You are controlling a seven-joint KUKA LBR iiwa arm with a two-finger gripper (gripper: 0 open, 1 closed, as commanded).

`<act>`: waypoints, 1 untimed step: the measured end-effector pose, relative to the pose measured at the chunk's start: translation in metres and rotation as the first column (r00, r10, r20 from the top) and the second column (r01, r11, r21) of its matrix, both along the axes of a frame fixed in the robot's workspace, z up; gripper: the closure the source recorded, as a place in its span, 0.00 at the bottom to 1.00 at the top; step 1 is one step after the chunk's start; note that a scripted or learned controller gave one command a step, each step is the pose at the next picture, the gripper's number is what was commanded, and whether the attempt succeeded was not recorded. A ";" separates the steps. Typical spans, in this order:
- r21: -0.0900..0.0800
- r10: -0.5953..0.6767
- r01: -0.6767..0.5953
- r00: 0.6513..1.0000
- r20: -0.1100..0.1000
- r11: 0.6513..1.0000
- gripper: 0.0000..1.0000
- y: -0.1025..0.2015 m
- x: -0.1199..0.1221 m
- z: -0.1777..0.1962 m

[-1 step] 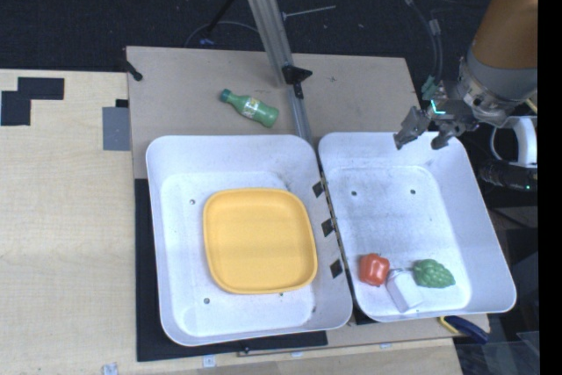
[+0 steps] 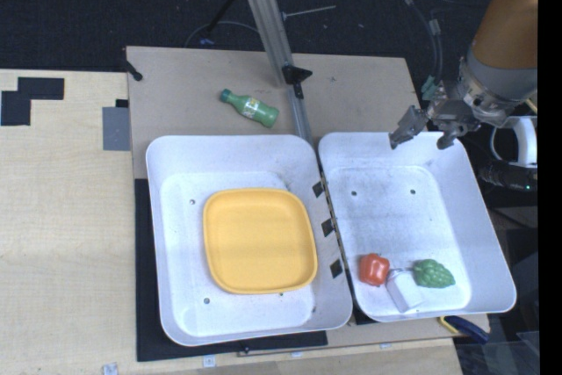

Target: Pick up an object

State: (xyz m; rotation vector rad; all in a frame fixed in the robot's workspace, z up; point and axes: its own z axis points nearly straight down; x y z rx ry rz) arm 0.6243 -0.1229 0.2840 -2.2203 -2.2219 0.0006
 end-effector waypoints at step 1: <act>0.000 -0.001 0.001 1.000 -0.003 1.000 0.00 0.009 -0.001 -0.050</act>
